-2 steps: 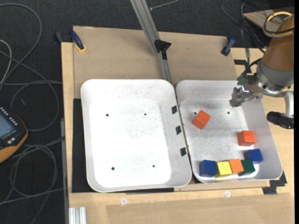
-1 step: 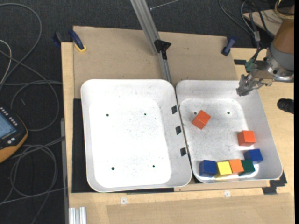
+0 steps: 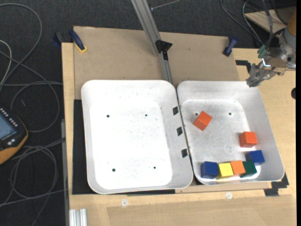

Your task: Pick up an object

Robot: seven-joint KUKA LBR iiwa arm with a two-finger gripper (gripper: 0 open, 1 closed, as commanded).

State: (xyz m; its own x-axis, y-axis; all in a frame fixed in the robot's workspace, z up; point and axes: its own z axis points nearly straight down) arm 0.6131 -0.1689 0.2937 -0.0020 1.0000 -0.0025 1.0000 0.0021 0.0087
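Note:
The right bin [image 3: 263,108] holds several small blocks. An orange block [image 3: 202,120] lies alone near its middle left. Another orange block [image 3: 248,139] sits by the right wall. Along the near wall stand a blue block [image 3: 209,168], a yellow block [image 3: 225,169], an orange block [image 3: 238,167], a green block [image 3: 249,168] and a second blue block [image 3: 255,156]. My gripper [image 3: 256,77] hangs above the bin's far right corner, away from every block, with nothing seen in it.
The left bin [image 3: 89,126] lies beside the right one. A slanted metal pole [image 3: 148,22] crosses the bench behind the bins. Blue clamps [image 3: 78,40] grip the board's far corners. Cables and a handheld device [image 3: 9,133] lie on the floor to the left.

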